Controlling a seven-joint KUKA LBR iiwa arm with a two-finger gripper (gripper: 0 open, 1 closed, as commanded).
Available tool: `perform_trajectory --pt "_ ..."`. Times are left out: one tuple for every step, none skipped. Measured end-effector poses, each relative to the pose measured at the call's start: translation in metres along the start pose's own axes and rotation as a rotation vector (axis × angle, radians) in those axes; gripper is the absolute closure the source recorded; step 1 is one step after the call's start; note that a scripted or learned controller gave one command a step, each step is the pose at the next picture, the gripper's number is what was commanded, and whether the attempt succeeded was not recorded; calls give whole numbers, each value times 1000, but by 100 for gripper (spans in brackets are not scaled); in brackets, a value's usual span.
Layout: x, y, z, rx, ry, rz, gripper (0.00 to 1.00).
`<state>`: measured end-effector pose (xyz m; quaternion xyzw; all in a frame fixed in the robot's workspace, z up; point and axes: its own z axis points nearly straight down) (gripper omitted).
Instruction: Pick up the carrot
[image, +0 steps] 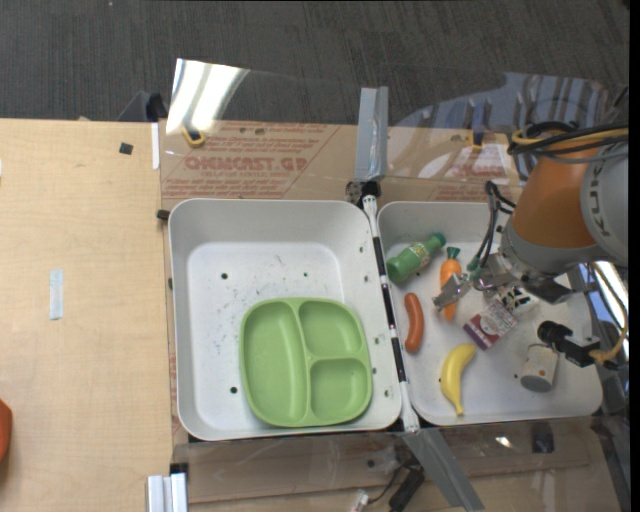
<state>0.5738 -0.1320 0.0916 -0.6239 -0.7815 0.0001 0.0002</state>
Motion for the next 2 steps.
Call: perform_trajectory --pt "-1 0 -9 -2 -1 3 100" --pt "52 56 -130 1 -2 107 100"
